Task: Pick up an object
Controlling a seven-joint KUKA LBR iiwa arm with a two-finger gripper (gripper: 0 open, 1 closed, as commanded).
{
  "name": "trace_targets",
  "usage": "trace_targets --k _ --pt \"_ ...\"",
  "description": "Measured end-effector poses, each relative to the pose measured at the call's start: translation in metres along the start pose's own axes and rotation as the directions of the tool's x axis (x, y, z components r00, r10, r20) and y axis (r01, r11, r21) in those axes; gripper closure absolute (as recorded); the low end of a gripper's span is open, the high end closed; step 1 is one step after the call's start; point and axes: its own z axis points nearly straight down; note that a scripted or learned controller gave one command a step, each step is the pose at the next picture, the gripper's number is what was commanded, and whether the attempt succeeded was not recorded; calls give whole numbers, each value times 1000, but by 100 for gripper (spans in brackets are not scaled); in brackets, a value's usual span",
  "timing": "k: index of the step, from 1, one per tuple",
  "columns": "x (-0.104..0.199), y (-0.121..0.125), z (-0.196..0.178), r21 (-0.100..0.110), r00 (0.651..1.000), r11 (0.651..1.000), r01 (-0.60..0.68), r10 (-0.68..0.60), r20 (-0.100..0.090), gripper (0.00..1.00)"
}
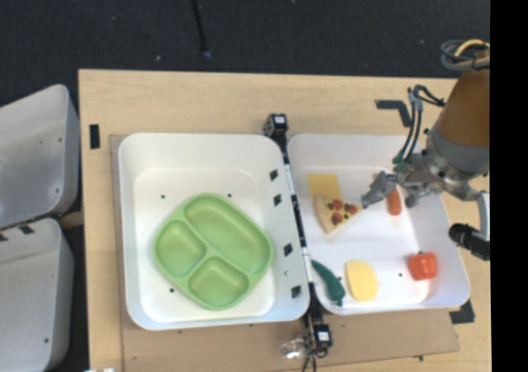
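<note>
Hovering beside the pizza slice (pixel 336 214), your end effector (pixel 394 194) pinches a small orange carrot (pixel 395 202), ready for lifting.

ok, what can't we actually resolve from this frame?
- Claw in the camera view: blurred and small; a small orange item sits at its fingertips, but whether it's gripped can't be told.
- Pizza slice: toppings too small to identify.
- Dark green item by the right bin's left wall: shape unclear.
- Arm: cut off by the right edge.
</note>
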Motion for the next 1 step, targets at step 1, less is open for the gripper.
trace_targets --k 1 --pt "0 3 -8 -14 1000 1000 3 -3 3 0"
